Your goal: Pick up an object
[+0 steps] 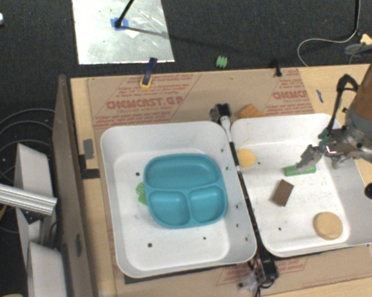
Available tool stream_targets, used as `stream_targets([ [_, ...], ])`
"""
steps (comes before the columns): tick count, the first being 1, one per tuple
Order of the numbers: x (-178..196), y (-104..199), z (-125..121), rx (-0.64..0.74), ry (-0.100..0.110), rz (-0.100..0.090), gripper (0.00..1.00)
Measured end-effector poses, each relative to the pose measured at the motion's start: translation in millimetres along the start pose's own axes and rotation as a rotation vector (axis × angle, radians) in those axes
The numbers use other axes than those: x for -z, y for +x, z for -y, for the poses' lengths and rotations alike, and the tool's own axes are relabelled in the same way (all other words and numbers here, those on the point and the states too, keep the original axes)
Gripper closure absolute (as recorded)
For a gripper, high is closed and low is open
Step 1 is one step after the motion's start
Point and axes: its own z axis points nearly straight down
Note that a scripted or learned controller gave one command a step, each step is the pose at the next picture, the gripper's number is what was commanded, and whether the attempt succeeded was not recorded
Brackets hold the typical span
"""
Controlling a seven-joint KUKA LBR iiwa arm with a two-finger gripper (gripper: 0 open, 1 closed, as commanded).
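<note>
The gripper [311, 157] is seen at three o'clock in the right bin [355, 191], touching a green block [299, 169]; how wide its jaws are cannot be told

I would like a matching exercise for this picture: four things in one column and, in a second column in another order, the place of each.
Things:
1. blue divided tray
2. brown block
3. tan round piece
4. green flat piece

Places:
a. right bin, near front corner
b. left bin, middle
c. right bin, beside the end effector
d. right bin, middle

Pairs: 1-b, 2-d, 3-a, 4-c
</note>
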Motion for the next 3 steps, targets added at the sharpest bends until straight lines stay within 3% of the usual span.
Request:
stream_targets([
  [1,-150,11,-28,0.001,-0.003,0.000,0.00],
  [2,-135,10,-28,-0.001,-0.002,0.000,1.00],
  [3,-135,10,-28,-0.001,-0.002,0.000,0.00],
])
